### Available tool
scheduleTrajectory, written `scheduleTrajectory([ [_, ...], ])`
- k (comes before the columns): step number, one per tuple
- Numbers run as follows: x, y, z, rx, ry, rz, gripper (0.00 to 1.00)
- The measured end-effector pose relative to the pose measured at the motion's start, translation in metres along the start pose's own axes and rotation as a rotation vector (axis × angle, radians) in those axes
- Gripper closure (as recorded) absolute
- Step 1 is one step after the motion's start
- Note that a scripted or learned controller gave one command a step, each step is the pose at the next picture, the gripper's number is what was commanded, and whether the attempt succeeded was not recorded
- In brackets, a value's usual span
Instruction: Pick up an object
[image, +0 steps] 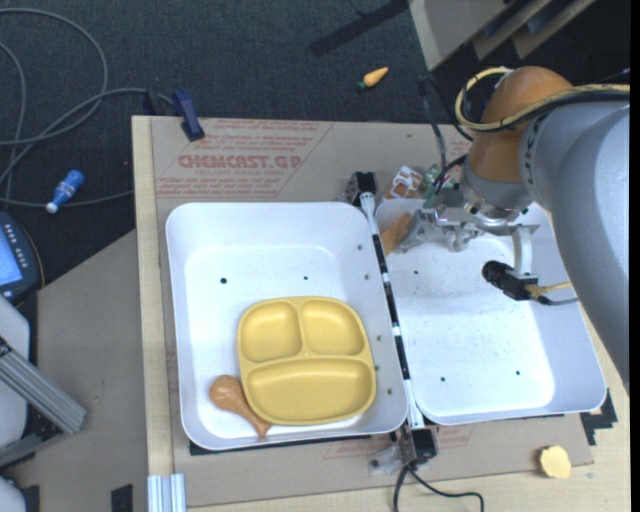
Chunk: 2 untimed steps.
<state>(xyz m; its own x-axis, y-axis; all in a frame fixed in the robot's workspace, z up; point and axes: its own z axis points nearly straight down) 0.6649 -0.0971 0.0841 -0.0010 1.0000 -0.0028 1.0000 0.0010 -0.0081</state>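
Camera view | fingers (455, 232) at right bin's (480, 350) far-left corner, spread cannot be told | small brown object (393, 229) just left of fingers | yellow divided plate (304, 358) and chicken drumstick (236, 398) well left, nearer, in left bin (200, 250)

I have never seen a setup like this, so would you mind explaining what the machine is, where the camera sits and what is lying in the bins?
This is a single picture from one camera fixed above a bench, looking down at a slant. The grey shape on the right with the orange band is a robot arm, reaching in over the bench. Its gripper is down at the far end of the right bin, close to a small brownish object at that bin's far left corner. I cannot tell what that object is, nor whether anything is held.

The left bin holds a yellow divided plate with three compartments, and a tan toy drumstick beside the plate's near left corner. Both shallow white bins rest on a cardboard sheet.
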Motion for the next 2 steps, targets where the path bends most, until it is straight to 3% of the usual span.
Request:
scheduleTrajectory([
  [2, 0.0016, -0.0002, -0.0003, 0.0, -0.003, 0.002, 0.0],
])
